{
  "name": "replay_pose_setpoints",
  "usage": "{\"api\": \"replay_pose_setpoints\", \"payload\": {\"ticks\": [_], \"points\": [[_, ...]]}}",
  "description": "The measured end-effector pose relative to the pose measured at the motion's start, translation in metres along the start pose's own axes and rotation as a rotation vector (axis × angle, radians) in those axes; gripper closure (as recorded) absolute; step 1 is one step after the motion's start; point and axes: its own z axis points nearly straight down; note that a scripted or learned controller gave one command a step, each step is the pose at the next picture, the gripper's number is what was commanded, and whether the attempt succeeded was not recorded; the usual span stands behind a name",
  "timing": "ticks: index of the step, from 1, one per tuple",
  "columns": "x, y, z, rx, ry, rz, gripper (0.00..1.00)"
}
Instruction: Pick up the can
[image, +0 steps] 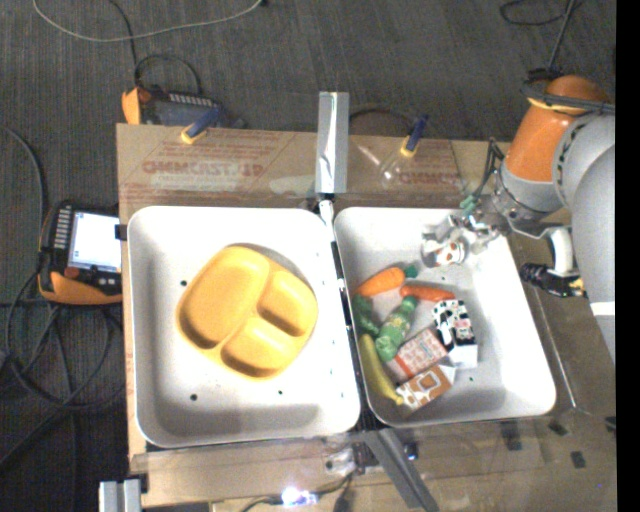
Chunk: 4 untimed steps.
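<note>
1. The cardboard sheet (230, 165) lying under the two bins bears faded red printing along its far edge, upside down in this view; the letters are too blurred to make out.
2. The small cartons (432, 362) in the right bin carry printed labels, too small to read.

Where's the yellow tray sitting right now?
In the camera view, the yellow tray lies in the middle of the left bin, across the divider from the pile of carrots and cartons in the right bin.

Hand (452, 240) too blurred for its grip; arm (590, 150) cut off rightward.
</note>
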Motion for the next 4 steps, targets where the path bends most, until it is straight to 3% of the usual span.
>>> {"api": "replay_pose_setpoints", "payload": {"ticks": [1, 2, 3, 4], "points": [[0.005, 0.000, -0.037, -0.003, 0.000, 0.187, 0.00], [0.007, 0.004, 0.019, -0.003, 0.012, 0.199, 0.00], [0.043, 0.000, 0.019, -0.015, -0.006, 0.106, 0.00], [0.042, 0.002, 0.008, -0.022, -0.009, 0.106, 1.00]]}}
